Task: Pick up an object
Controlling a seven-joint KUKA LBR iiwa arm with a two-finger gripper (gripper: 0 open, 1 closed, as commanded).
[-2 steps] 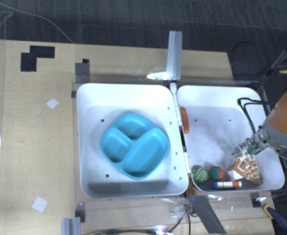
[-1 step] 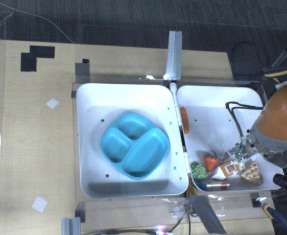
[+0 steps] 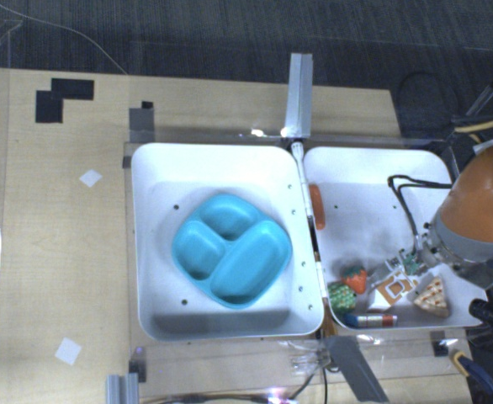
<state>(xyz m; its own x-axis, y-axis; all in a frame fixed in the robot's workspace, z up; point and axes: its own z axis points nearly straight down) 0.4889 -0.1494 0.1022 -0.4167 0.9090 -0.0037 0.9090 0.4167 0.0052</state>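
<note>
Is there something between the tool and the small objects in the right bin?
Nothing visible stands between them. The tool hangs low over the right bin, right beside the cluster of small objects along the near wall. The blue divided tray lies apart in the left bin.

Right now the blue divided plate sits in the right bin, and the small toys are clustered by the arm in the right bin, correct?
Not quite. The camera view shows the blue divided plate in the left bin, not the right. The small toys are indeed clustered by the arm in the right bin.
</note>
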